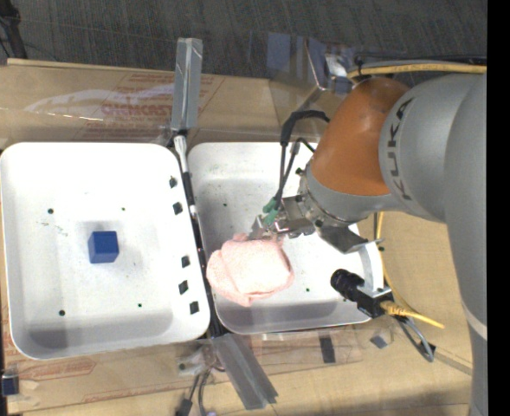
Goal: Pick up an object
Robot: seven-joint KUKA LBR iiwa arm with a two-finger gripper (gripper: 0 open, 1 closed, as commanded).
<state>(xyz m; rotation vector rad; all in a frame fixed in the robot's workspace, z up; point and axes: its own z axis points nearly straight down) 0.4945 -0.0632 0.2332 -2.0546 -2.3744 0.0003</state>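
Two white bins sit side by side on my bench, split by a grey divider (188, 224) that carries a few small black clips. In the left bin (29, 232) I see a blue cube (104, 246), alone near the middle of the floor and well apart from every wall. In the right bin (229, 172) a pink cloth (249, 270) lies bunched in a soft heap at the front left, its left edge touching or just overlapping the divider side; I cannot tell which.

My arm (410, 163) comes in from the right and covers much of the right bin, the orange band (358, 146) sitting above the wrist. The gripper (276, 222) hangs over the right bin just above the upper right edge of the cloth. From this slant the wrist body hides the tips, so I cannot tell how the gripper is set, or whether it touches the cloth. I see nothing lifted: cloth and cube both rest on the bin floors.

A black cable (286, 159) loops from the wrist up over the bin's back half. Brown cardboard (81, 102) lies under both bins, and a yellow cable (410, 317) trails off at the front right.
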